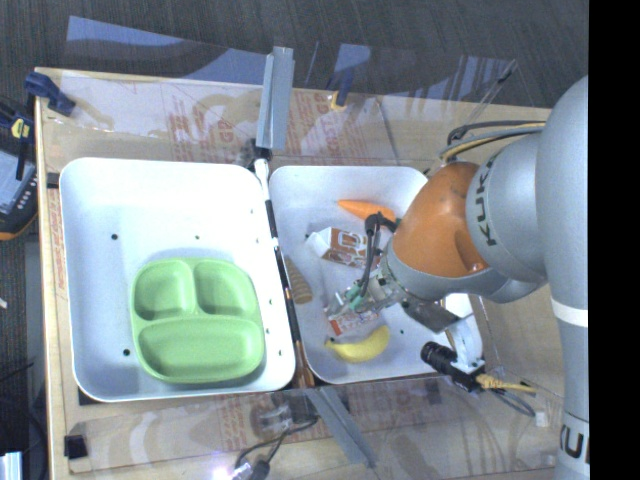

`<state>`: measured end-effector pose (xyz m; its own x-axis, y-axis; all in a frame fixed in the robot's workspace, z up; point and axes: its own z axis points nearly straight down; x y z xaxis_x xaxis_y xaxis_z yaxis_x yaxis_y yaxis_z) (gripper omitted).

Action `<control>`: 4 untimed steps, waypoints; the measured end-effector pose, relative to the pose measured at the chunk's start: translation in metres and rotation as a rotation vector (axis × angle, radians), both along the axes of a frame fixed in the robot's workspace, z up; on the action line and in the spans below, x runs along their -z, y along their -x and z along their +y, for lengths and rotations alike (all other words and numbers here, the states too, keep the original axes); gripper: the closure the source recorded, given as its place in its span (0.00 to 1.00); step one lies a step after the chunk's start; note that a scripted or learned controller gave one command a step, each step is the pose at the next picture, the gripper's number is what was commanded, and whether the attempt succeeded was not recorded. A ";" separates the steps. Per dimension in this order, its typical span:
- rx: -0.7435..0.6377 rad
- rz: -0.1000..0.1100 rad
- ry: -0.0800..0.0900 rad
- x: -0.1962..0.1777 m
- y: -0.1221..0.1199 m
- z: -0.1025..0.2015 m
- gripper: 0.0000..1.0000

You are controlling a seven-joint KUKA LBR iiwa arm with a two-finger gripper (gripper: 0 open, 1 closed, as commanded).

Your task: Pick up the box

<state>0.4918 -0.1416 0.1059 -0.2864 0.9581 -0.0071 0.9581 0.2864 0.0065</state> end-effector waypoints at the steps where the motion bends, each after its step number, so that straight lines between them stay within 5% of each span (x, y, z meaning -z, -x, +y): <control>1: 0.000 0.000 0.000 0.000 0.000 0.000 0.00; 2: -0.053 -0.008 0.010 0.008 0.012 0.024 0.00; 3: -0.059 -0.009 0.009 -0.002 0.010 0.025 1.00; 4: -0.059 -0.009 0.009 -0.002 0.010 0.025 0.00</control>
<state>0.4814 -0.1165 0.1074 -0.3422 0.9394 -0.0182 0.9395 0.3424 0.0121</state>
